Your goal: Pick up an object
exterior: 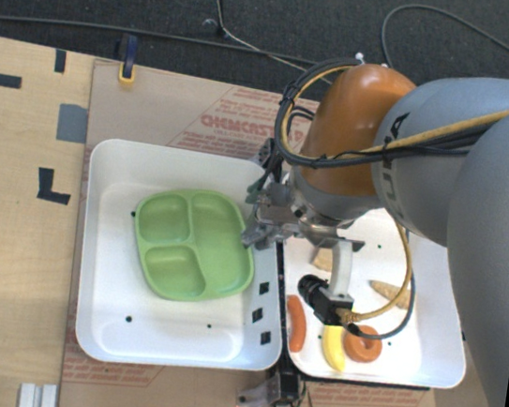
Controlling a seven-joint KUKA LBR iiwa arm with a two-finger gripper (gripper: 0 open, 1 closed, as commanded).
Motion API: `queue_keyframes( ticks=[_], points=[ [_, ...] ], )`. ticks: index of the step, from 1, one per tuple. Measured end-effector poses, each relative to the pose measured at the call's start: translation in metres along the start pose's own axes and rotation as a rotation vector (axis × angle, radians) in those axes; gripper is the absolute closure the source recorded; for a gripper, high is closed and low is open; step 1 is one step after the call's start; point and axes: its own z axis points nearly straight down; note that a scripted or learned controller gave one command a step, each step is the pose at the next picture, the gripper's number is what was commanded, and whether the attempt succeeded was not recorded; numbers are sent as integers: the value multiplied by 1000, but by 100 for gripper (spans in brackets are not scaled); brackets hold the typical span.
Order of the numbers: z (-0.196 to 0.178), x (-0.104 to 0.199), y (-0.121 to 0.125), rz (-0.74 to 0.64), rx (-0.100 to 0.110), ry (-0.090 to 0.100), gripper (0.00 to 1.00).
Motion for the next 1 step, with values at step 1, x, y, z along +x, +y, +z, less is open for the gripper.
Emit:
queue_keyframes(
  ticks=[1],
  points=[
    [-1,-2,1,3,-2,-1,0]
  ],
)
